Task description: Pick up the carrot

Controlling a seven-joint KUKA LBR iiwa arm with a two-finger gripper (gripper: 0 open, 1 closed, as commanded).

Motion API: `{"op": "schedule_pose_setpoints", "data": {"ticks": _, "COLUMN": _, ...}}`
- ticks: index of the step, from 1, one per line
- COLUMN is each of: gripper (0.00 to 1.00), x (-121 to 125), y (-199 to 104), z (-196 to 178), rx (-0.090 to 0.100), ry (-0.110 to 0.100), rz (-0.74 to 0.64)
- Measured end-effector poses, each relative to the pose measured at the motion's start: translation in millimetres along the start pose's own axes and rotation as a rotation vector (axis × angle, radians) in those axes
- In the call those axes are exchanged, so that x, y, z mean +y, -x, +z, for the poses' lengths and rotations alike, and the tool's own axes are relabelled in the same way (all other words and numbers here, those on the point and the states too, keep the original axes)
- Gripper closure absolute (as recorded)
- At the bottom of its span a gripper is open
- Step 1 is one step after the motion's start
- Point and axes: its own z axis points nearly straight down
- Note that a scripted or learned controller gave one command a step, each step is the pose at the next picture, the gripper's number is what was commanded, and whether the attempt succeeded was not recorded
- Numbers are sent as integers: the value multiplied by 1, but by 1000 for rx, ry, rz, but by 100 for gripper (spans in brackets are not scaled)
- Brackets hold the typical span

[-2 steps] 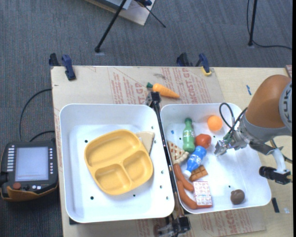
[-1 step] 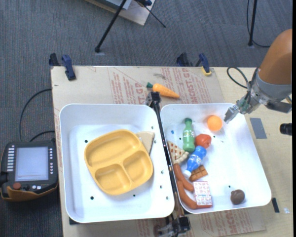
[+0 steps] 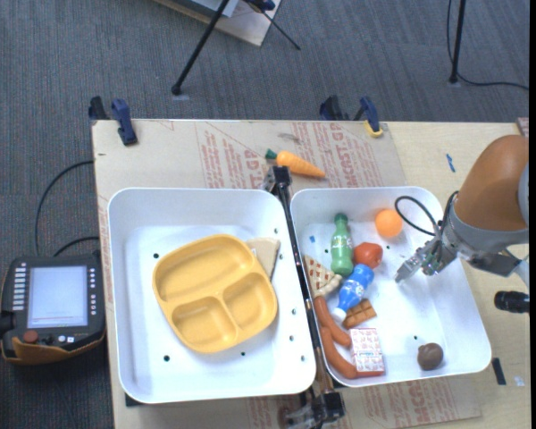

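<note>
The carrot, orange with a green top, lies on the cardboard-covered bench just behind the two bins, outside both, near the gap between them. My gripper hangs low over the right bin, in its right half, with nothing seen in it. It is well to the right of the carrot and nearer the front, close to an orange ball and a red tomato.
The right bin also holds a green bottle, a blue bottle, sausages, a pink box and a brown ball. A yellow divided plate lies in the left bin. Blue clamps grip the bench's back edge.
</note>
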Motion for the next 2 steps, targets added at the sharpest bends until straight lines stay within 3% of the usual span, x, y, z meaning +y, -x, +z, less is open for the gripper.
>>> {"op": "schedule_pose_setpoints", "data": {"ticks": 1, "gripper": 100, "x": -67, "y": -38, "z": -1, "rx": -4, "ry": 2, "rz": -300}}
{"op": "schedule_pose_setpoints", "data": {"ticks": 2, "gripper": 100, "x": -82, "y": -49, "z": 0, "rx": -1, "ry": 1, "rz": -651}}
